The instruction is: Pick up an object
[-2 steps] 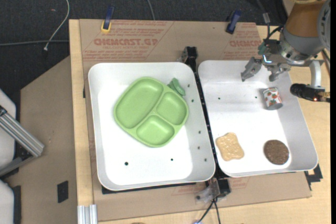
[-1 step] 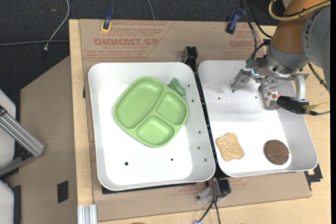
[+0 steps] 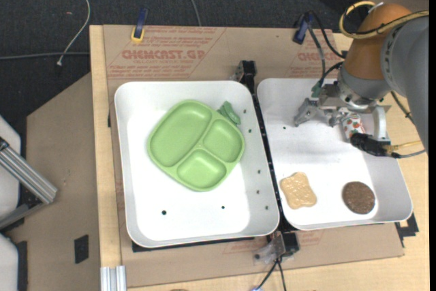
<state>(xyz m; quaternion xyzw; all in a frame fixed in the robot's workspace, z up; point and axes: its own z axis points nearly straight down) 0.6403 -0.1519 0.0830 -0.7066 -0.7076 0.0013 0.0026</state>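
Observation:
My gripper [image 3: 320, 114] hangs low over the upper part of the right bin [image 3: 286, 95], below the arm's orange band [image 3: 368, 54]. A small white and red object [image 3: 351, 125] lies just right of the gripper, partly hidden by the wrist. A tan, lumpy cracker [image 3: 298, 190] and a round brown cookie [image 3: 358, 196] lie apart near the bin's front edge, well below the gripper. Whether the gripper touches the white and red object cannot be made out.
The left bin [image 3: 136, 201] holds a green three-part plate [image 3: 196, 144] with a small dark green piece [image 3: 230, 113] at its upper right edge. A black divider strip [image 3: 261, 140] runs between the bins. Cables [image 3: 381, 144] trail from the wrist over the right bin's right side.

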